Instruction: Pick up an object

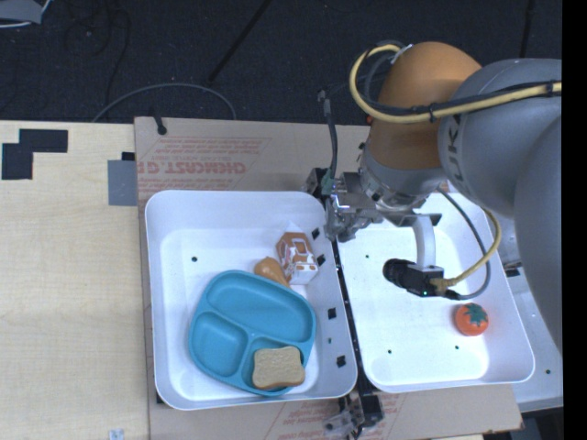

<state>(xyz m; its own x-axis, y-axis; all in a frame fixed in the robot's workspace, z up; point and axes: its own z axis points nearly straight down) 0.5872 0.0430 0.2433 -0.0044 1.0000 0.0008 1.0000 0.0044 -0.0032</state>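
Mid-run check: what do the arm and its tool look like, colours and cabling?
The arm is smooth grey with a rounded orange section above the wrist. A yellow cable loops over the orange part and runs along the grey link. The tool is small, silver and black metal.

My white bins (183, 255) look like smooth plastic, the blue tray (220, 337) matt plastic, my desk (64, 291) pale wood grain.
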